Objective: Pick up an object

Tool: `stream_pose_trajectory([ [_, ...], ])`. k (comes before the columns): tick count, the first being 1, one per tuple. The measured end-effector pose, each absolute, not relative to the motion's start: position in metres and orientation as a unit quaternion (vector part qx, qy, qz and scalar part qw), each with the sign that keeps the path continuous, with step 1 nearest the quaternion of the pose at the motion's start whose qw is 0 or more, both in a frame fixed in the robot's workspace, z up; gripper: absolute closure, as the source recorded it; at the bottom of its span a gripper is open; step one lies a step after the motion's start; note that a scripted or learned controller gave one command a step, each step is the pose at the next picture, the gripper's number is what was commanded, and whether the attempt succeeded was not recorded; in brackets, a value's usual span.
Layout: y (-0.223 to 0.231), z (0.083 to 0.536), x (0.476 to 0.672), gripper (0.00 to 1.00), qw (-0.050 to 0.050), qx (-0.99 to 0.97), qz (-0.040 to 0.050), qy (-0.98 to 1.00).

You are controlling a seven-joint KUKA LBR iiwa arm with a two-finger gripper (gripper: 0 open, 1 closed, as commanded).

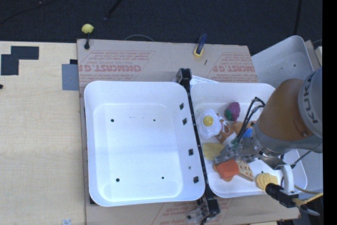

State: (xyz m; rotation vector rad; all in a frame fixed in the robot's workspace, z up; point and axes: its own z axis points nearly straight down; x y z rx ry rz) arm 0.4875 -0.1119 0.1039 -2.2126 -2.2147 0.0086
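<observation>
1. Gripper (229,158) sits low in the right bin (238,93); its state cannot be told.
2. It seems to touch an orange object (228,170).
3. Cardboard (118,63) reads "CHEMCAST GP", upside down.
4. Arm (295,113) bears "KUK".

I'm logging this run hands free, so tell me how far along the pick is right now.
Done: the arm has reached over the right bin, with the gripper low among the toys. In hand: it sits just above the orange-red piece, beside the fried egg toy; I cannot tell whether anything is gripped. Left: a clear grasp and a lift, since every toy looks to be lying in the bin.
</observation>
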Motion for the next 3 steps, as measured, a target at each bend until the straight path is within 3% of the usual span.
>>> stream_pose_trajectory([
  [1, -0.136, 0.089, 0.544, 0.0, -0.002, -0.706, -0.0016, -0.708],
  [2, -0.089, 0.086, 0.619, 0.0, 0.004, -0.705, 0.0016, -0.709],
  [3, -0.092, 0.1, 0.62, 1.0, 0.0, -0.706, -0.0013, -0.708],
])
